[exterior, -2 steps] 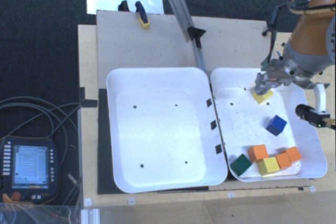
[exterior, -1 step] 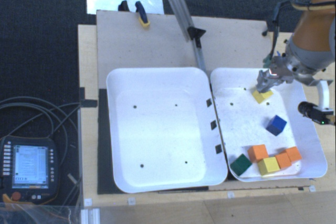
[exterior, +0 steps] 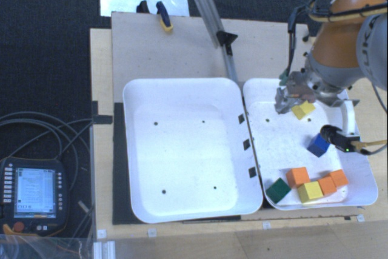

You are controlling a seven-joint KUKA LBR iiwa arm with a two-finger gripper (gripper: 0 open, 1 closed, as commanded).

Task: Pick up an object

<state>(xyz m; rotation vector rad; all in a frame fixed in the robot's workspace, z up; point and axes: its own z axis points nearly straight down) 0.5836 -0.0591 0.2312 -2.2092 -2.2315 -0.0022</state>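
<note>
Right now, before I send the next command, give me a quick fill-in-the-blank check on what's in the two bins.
1. All the blocks lie in the ____ bin.
2. The block nearest the gripper is ____ in colour.
3. The green block sits in the heap beside an ____ block.
4. The blue block lies ____ from the heap of blocks at the bin's near edge.

Missing words: right; yellow; orange; apart

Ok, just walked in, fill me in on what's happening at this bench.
The grey and orange arm reaches in over the right bin, its gripper near the bin's far end, right next to a yellow block. Whether it actually has the block is unclear. A blue block lies nearer; a green block, orange blocks and another yellow block cluster at the bin's near end. The left bin sits beside it.
</note>
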